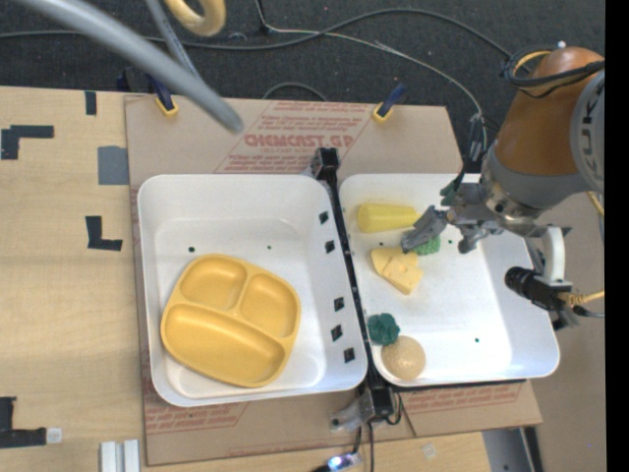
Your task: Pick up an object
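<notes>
Far left of the hand, the left bin carries a yellow tray, well apart from the work. Nearer, in the right bin, a yellow block lies just left of the hand, with a cheese wedge below and left of it. A dark green piece and a tan ball sit further below. The hand hangs low over the bin, and a small green item lies at its tips. Whether it is clenched or released cannot be told, and no grasp is confirmed. Judgement: centre the tips over the green item, keep clear of the wedge, close fully, then lift straight.
</notes>
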